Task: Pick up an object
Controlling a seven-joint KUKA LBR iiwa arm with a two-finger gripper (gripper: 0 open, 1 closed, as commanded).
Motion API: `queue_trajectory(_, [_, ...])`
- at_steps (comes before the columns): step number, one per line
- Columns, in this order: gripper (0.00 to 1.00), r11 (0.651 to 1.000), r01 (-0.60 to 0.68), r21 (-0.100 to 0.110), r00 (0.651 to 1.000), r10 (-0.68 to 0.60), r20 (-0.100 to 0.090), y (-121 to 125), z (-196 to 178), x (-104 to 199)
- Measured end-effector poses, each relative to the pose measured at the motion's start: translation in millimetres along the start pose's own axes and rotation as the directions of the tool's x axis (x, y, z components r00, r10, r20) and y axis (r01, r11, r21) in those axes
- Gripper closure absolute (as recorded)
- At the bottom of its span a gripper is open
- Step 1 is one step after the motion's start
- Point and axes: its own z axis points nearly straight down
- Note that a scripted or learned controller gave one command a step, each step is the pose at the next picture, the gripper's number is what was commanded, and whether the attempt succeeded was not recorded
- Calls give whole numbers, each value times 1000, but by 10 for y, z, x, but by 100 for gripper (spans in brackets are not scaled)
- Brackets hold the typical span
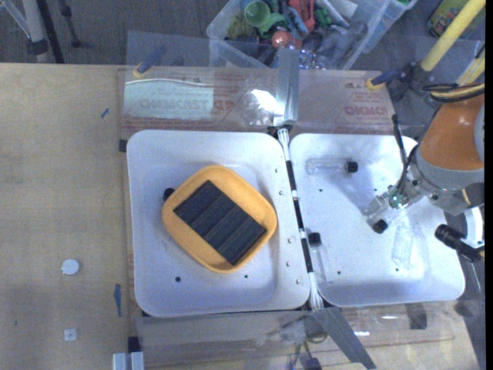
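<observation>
The clear tube (330, 166) lies in the right bin (431, 287), up and left of the fingers (383, 213). The arm looks to be reaching; next it must close on something.

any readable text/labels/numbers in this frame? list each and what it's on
Red print on the left side of the clear sheet behind the bins: too blurred to read for certain.
Red print on the right side of the same sheet: too blurred to read.
Yellow object with a dark ribbed panel in the left bin: no lettering visible.
Clear tubes in the right bin: no lettering visible.
</observation>
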Motion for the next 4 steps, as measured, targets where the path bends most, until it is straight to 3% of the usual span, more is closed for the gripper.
queue_trajectory(1, [0,1000,-1,1,1000,1,1,-8,10,-4])
queue_trajectory(2, [0,999,-36,3,999,36,2,-689,8,61])
queue_trajectory(3, [0,1000,-24,3,1000,24,0,-538,5,253])
queue_trajectory(4, [0,999,-46,-1,999,46,3,-201,4,476])
